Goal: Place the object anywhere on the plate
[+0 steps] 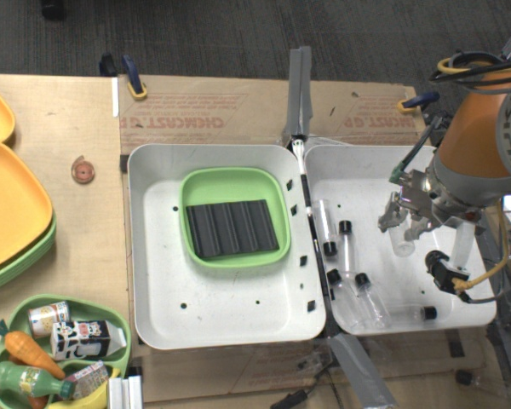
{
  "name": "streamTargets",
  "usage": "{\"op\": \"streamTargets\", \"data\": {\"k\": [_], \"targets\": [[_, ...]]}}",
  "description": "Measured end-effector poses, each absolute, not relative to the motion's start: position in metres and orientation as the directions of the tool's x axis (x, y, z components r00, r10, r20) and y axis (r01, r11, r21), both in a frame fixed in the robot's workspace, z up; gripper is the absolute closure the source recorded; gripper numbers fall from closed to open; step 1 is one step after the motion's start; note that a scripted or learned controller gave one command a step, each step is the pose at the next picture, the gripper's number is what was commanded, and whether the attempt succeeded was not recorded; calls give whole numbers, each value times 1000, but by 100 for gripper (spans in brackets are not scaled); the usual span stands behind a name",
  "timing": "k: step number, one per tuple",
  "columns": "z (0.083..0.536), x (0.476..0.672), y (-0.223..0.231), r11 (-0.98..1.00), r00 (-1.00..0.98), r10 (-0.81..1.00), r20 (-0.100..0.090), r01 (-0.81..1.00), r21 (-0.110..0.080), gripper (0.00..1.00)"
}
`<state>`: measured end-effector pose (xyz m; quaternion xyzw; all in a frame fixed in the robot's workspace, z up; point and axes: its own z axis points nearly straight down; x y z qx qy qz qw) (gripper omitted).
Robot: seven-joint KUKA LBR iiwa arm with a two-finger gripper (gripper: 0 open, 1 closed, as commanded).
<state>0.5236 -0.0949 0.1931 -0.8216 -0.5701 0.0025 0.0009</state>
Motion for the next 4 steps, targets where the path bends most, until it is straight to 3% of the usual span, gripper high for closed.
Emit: {"op": "streamTargets", "data": {"k": [1, 2, 3, 4], "targets": [[190, 557, -63, -250, 250, 968, -3, 968, -3, 100], [208, 558, -13, -180, 180, 984, -3, 984, -2, 100], [190, 543, 5, -115, 115, 993, -2, 993, -6, 100], [190, 543, 5, -115, 115, 993, -2, 993, -6, 0]]}}
